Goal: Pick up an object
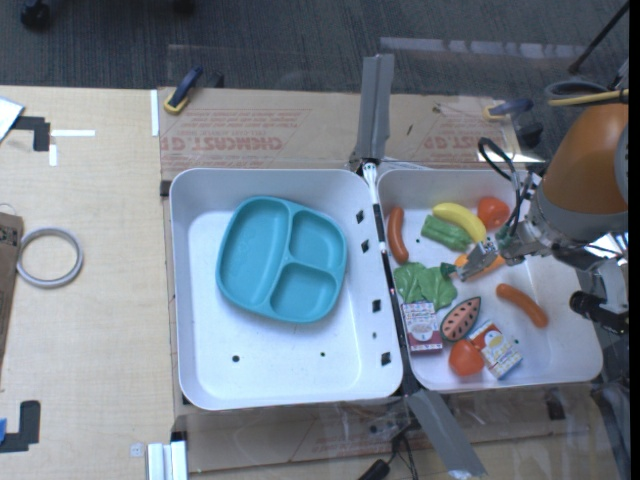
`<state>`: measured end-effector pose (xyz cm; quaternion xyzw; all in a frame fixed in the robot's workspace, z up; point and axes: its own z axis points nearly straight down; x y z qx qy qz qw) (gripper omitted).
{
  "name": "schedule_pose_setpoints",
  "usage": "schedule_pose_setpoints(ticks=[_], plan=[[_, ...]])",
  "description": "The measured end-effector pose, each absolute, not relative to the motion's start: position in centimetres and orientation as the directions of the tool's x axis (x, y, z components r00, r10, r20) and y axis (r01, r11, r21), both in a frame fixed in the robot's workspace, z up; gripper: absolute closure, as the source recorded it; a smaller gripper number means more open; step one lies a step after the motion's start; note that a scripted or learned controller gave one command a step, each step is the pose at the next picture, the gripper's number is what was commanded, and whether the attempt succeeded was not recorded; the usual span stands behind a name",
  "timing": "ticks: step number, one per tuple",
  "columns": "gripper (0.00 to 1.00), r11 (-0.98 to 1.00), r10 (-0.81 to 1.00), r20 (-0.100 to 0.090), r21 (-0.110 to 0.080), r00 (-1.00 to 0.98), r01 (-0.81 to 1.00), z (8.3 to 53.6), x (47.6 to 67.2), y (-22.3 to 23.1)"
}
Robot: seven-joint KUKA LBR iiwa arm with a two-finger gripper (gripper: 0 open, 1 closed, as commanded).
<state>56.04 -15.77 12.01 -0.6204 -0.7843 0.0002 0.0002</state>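
Looking across the bench from the near edge, I see the right bin crowded with toy food and the left bin holding a blue divided plate. Nearest to me in the right bin lie a small red-and-white carton, a tomato, a watermelon slice and a little printed box. Behind them sit a green lettuce leaf and, to the right, a sausage. Farther back are a long red sausage, a green pepper, a banana and a red fruit.

My gripper hangs low in the middle of that bin, just beside an orange piece, perhaps a carrot, which lies at its tip. I cannot tell how wide the claw stands, nor whether anything sits inside it; the tip is too small and cluttered to read.

I judge this to be the descent-and-grasp step, with nothing lifted clear yet. Next I would want the claw centred over that orange piece, clear of the lettuce leaf and banana, closed firmly, then raised straight up to check the hold.
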Motion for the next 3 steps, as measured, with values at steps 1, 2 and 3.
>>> schedule_pose_setpoints(ticks=[1,2,3], plan=[[0.0,0.304,0.953,-0.004,0.012,-0.304,0.953,9.9,60.0,-17.2],[1.0,0.302,0.953,-0.003,0.015,-0.302,0.953,10.9,60.2,-17.2],[1.0,0.506,0.863,-0.002,0.001,-0.506,0.863,24.9,59.5,-10.7]])
